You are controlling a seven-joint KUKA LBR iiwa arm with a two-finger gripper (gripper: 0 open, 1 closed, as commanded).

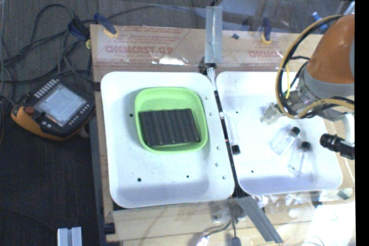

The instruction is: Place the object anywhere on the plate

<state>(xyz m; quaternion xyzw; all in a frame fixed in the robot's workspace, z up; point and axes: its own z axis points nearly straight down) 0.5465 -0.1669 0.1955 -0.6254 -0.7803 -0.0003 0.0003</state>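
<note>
The thing you most likely want moved is one of two small clear bottles with black caps, both lying on their sides in the right bin (253, 173). The nearer bottle (282, 140) lies just below the gripper (270, 113), and the second bottle (300, 159) is a little further toward the bin's front right. Both are see-through against white plastic, so their outlines are faint, and I cannot tell exactly where each one ends.

The gripper is over the right bin's upper middle, close to the nearer bottle but apart from it. I can see nothing held in it. It is pale and blurred against the bin floor, so I cannot tell whether it is released or clenched. The arm (331, 60) reaches in from the right, with its orange band above.

Your target, the green plate (167, 92), sits in the middle of the left bin (124, 170), well apart from the bottles and across the wall between the two bins. A dark ridged slab (169, 128) already covers most of the plate's floor. A bottle set down there would probably rest on those ridges, and being round, it may roll along them.

I judge that the pick has not been made yet. Off the bench to the left, a handheld controller (53, 109) lies on the carpet.
</note>
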